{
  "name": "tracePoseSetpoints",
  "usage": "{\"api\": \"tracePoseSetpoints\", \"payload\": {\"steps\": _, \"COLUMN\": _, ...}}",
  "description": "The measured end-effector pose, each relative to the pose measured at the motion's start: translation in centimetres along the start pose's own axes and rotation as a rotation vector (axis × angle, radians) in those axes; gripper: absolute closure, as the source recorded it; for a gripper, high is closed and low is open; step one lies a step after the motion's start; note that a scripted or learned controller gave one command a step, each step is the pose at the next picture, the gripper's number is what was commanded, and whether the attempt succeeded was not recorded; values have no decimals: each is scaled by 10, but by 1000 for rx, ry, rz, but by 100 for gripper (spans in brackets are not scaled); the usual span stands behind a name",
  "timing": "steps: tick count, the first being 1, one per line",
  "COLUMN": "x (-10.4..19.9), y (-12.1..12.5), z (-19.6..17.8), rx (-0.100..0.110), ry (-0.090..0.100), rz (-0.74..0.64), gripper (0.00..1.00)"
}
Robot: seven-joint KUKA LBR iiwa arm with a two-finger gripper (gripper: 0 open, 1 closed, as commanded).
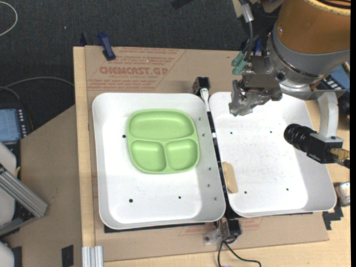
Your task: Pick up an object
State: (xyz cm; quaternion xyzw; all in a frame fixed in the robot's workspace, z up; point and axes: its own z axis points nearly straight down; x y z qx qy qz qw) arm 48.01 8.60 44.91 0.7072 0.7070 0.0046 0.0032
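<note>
A: Two white bins on the worktop. Left bin (111, 166) has a green divided tray (162, 141) lying flat in the middle.

B: And the right bin (278, 182)?

A: Gripper (245, 105) hovers over its far-left corner; whether it's clenched or released, I cannot tell.

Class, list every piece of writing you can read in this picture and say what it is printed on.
"CHEMCAST. G P", red print on the brown board behind the bins.
Smaller red lines above and below it: too blurred to read.
</note>
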Motion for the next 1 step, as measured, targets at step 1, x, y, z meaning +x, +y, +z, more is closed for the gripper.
{"api": "tracePoseSetpoints", "payload": {"steps": 1, "x": 46, "y": -1, "z": 11, "rx": 14, "ry": -2, "rz": -5, "gripper": 100}}
